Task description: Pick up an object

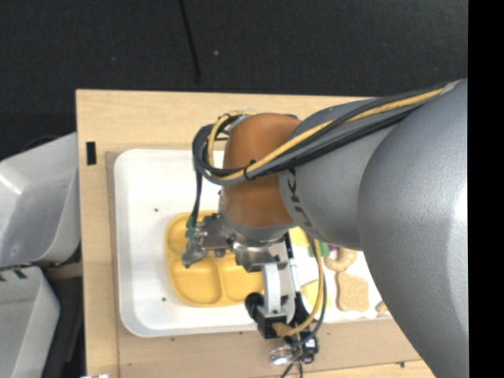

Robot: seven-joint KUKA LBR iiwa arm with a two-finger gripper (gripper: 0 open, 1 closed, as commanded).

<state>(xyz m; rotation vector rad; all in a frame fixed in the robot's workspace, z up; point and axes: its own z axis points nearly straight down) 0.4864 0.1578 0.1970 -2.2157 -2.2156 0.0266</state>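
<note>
gripper (206, 246) hangs low over the yellow tray (203, 283), down inside the white bin (135, 235), under the orange wrist band (256, 172). whether it is spread or pressed together, i cannot tell; the dark metal parts blur into each other. yellow tray lies in the bin's near half, partly hidden by the arm (394, 211). tan biscuit-like pieces (350, 286) lie at the bin's right side, beside the arm. yellow and black cables (331, 128) run along the arm to the wrist.
</note>
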